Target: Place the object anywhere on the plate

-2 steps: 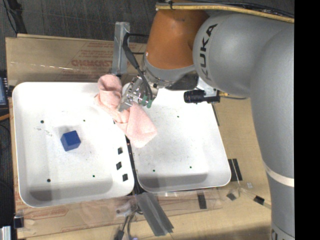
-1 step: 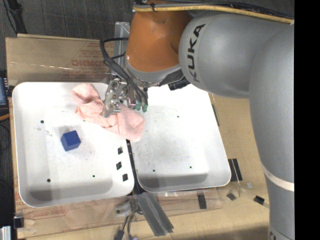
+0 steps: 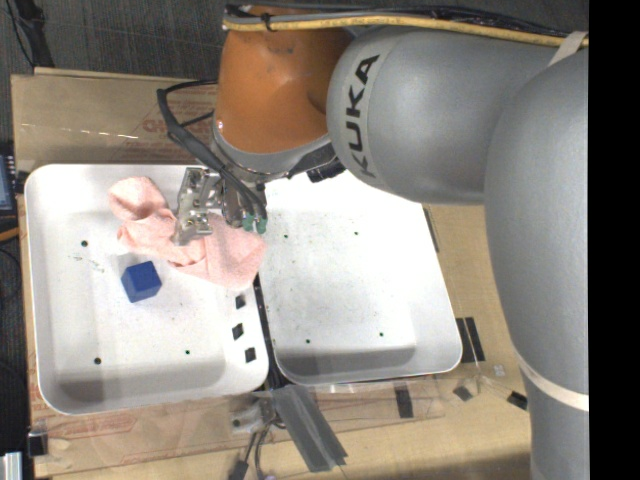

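A crumpled pink cloth (image 3: 225, 253) lies in the left white bin (image 3: 60, 298), spread from its far middle toward the divider between the bins. A small blue cube (image 3: 141, 280) rests on the bin floor just in front of the cloth's left part. My gripper (image 3: 220, 226) hangs below the orange wrist band, directly over the cloth's middle. One silver finger (image 3: 190, 218) and one dark finger with a green tip (image 3: 252, 224) stand apart, open, their tips at or just above the cloth. Nothing is lifted between them.
The right white bin (image 3: 350, 268) sits beside the left one, with only dark specks on its floor. The big grey arm covers the far right of the bench. Cables loop near the wrist at the left bin's far edge.
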Controlling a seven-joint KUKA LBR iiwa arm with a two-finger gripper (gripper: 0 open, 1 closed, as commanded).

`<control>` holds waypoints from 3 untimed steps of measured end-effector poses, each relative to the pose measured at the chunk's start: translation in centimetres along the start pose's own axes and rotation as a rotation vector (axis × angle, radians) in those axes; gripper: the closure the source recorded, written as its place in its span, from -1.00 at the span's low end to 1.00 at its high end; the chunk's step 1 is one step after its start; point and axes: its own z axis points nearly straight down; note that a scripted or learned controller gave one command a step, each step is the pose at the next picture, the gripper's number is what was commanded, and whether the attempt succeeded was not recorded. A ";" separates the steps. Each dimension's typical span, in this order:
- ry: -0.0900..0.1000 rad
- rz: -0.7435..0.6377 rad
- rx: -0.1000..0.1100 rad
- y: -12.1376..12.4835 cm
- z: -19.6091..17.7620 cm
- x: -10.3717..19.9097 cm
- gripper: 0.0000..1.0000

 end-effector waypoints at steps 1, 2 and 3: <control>-0.001 -0.003 0.001 5.6 0.2 1.3 1.00; -0.001 -0.004 0.001 9.8 1.0 4.0 1.00; -0.001 -0.003 0.000 9.8 0.9 4.0 -1.00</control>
